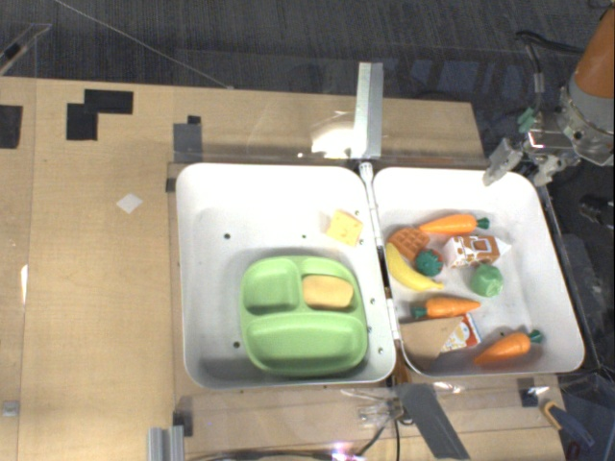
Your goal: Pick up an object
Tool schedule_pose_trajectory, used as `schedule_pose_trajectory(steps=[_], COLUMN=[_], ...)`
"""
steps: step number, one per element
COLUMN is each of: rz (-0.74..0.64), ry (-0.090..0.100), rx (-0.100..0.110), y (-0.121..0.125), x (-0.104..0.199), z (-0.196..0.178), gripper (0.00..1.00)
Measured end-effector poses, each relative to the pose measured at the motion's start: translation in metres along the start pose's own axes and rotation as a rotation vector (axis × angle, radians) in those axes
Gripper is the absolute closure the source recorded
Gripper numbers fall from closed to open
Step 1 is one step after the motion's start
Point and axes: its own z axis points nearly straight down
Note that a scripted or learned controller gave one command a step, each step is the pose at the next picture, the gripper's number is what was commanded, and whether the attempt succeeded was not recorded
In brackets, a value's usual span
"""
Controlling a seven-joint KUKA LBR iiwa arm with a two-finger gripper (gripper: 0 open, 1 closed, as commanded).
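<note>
- Camera view is looking down at a slant on a tan wooden bench [86, 286] carrying two shallow white bins with rounded corners, side by side.
- Left bin [216, 209] is holding a smooth green plastic tray [288, 339] with three compartments; a rounded orange-yellow piece [328, 292] is lying in its upper right compartment.
- A small yellow square [343, 227] is lying flat on the left bin's floor, above the tray and near the dividing wall.
- Right bin [553, 286] is holding a heap of glossy toy foods: three orange carrots with green tops, one at the top [452, 225], one in the middle [448, 307], one at the lower right [505, 348].
- A curved yellow banana [408, 272] is lying near the bin's left wall, touching a brown waffle-patterned piece [410, 242].
- A round green ball [487, 280] is sitting just beside a small printed carton [474, 250].
- A tan wedge [432, 337] is resting at the bottom left of that bin.
- Gripper [519, 159] is hanging over the right bin's upper right corner, well apart from the toys, nothing between its fingers; whether the jaws are spread or closed I cannot tell.
</note>
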Motion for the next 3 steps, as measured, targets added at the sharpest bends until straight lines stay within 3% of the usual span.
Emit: schedule_pose_trajectory(steps=[1,2,3], rz=[0.163,0.008,0.081], ry=[0.000,-0.009,-0.011], rx=[-0.012,-0.042,-0.063], y=[-0.034,-0.020,-0.054], x=[0.021,0.064,0.066], z=[0.135,0.148,0.149], gripper=[0.00,0.00,0.00])
